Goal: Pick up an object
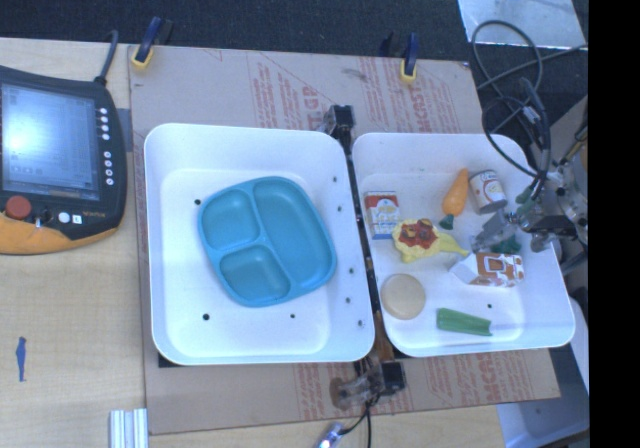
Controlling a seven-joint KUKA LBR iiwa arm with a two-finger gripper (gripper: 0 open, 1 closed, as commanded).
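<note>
Here, gripper [503, 227] hovering low over the right bin [548, 331] (finger state impossible to tell), just beside a small carton [493, 268], carrot [456, 193] lying nearby.

The gripper [508, 228] at the frame's right is blurred; its arm is cut off by the edge.

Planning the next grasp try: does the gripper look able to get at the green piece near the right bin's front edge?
Probably yes. The green piece lies flat, apart from its neighbours, nothing over it, and the gripper is already above that bin.
</note>
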